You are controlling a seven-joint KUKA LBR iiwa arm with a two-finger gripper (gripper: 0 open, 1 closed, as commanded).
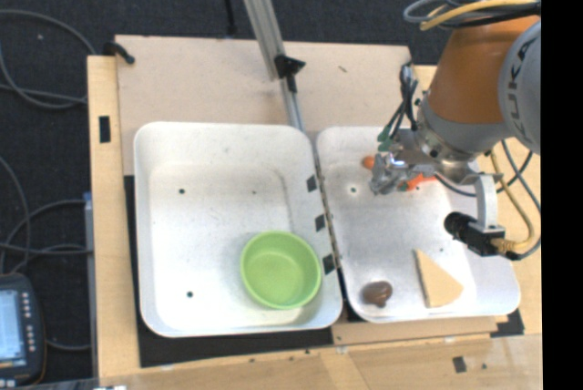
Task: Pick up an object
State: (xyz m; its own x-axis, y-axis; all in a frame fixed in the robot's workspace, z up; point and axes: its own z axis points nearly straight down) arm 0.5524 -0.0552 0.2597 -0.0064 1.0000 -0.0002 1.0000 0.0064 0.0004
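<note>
Tool [390, 176], grip unclear, hangs over right bin [364, 220] by orange item [414, 182]; wedge [437, 281], brown lump [377, 292] nearer front, green bowl [280, 268] left

Even overhead light, slightly soft pic

Single camera, fixed above bench [219, 69], looking down at slant. Both white bins in frame: left bin [182, 169], right bin [483, 297]. Arm [474, 78] enters from right. Middling distance; dark floor visible around bench.
</note>
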